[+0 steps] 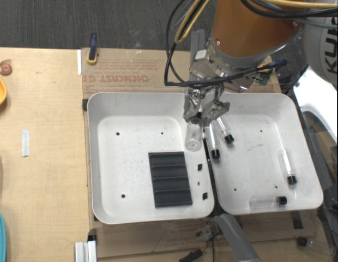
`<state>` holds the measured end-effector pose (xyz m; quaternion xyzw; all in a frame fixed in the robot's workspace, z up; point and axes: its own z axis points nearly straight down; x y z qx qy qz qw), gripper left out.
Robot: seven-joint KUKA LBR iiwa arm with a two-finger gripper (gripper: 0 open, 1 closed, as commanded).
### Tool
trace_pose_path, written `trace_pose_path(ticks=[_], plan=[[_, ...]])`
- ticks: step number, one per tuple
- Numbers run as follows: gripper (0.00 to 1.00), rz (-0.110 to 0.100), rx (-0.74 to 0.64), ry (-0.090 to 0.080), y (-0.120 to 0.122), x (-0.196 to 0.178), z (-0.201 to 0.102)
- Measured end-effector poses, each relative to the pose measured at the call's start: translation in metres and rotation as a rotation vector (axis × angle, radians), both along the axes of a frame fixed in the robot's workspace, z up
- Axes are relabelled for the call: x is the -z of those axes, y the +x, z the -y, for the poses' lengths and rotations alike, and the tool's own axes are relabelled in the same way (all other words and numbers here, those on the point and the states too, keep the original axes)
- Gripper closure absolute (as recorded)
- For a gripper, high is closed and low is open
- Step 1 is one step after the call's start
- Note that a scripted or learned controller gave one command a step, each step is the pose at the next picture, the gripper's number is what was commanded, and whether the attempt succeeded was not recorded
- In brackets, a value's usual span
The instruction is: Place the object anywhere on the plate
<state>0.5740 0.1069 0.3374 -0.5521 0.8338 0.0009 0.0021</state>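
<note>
A black ridged plate (pixel 170 179) lies in the left bin (pixel 103 146), toward its right front. My gripper (pixel 199 119) hangs over the ridge between the two bins, behind the plate. It is shut on a clear plastic tube (pixel 193 137), which hangs down from the fingers just above the left bin's right edge. The tube's lower end sits a short way behind the plate's far right corner.
The right bin (pixel 300 124) holds several more clear tubes with black caps: two (pixel 213 144) (pixel 225 132) just right of the gripper, one (pixel 286 167) near the right wall, one (pixel 267 202) at the front. Dark cables hang above the gripper.
</note>
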Motion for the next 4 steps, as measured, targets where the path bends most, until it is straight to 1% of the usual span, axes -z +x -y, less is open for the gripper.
trace_pose_path(ticks=[1,2,3,4], plan=[[1.0,-0.002,-0.354,0.0,-0.013,0.03,-0.021],[1.0,-0.001,-0.576,-0.001,-0.009,0.044,0.015],[1.0,0.0,-0.994,0.001,-0.005,0.048,-0.028],[1.0,0.002,-1.309,0.001,-0.049,0.009,-0.016]])
